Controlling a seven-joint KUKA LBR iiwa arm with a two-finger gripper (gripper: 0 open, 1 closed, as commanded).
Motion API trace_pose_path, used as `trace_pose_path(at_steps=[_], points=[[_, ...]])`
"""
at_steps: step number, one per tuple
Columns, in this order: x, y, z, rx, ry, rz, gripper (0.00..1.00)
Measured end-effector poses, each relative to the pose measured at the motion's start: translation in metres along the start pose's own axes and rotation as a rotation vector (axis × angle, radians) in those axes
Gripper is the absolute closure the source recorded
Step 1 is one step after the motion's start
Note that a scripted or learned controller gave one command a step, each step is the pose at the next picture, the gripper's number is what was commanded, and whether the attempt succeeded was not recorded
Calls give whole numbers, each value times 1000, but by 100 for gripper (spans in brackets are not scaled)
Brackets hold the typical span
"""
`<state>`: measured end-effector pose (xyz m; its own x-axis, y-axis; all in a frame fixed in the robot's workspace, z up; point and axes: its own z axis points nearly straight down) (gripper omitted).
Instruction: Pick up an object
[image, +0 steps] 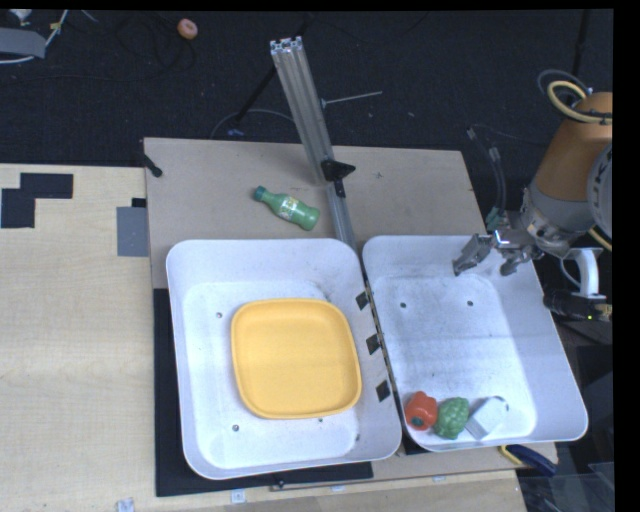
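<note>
I am hovering my claw (490, 256), fingers spread and pinching nothing, over the right bin's (520, 340) far rim, well apart from the orange pepper (421, 409).

Bench (420, 190) w/ 2 bins (200, 270), bottle (287, 208)

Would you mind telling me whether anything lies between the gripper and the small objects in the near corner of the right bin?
Nothing visible does. The gripper, fingers spread, hangs over the right bin's far edge; bare white floor separates it from the red object, green object and white block.
</note>
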<state>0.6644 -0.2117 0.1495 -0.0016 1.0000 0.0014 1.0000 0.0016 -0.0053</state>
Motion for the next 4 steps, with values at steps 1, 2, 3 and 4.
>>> trace_pose_path(at_steps=[1,2,3,4], points=[[1,-1,53,0,0,0,0],[1,1,40,-6,-2,-1,100],[-4,-2,-22,-10,-3,2,100],[-5,-2,-60,-8,-2,3,100]])
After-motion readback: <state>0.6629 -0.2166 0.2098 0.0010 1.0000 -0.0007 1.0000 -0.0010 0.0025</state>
